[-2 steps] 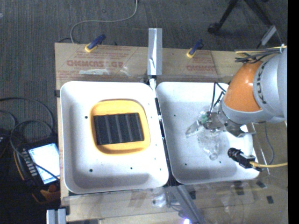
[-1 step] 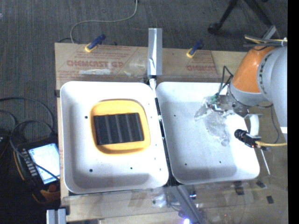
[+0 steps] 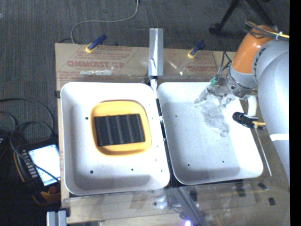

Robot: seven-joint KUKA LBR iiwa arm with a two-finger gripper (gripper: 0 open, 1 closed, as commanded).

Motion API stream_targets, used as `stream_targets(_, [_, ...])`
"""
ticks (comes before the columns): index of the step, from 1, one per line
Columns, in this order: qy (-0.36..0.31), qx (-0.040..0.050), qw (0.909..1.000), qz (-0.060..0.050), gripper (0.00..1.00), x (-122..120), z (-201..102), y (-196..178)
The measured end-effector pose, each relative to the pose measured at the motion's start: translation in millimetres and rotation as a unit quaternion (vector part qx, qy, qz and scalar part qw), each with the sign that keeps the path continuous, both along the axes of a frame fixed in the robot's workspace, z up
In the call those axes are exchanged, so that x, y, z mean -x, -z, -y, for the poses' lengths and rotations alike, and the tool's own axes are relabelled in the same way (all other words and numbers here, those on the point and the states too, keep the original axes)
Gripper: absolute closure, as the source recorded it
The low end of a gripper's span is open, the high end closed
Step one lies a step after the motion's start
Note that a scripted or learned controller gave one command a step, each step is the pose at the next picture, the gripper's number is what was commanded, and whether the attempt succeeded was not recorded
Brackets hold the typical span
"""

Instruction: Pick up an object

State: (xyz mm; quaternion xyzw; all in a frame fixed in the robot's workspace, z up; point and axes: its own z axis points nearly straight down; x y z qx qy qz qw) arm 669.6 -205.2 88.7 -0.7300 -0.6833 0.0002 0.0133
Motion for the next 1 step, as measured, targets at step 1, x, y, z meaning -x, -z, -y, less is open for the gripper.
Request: stream_targets(1, [-0.104,0.0108,0.9944,0.016,0.0,64.9,-5.0,-2.5])
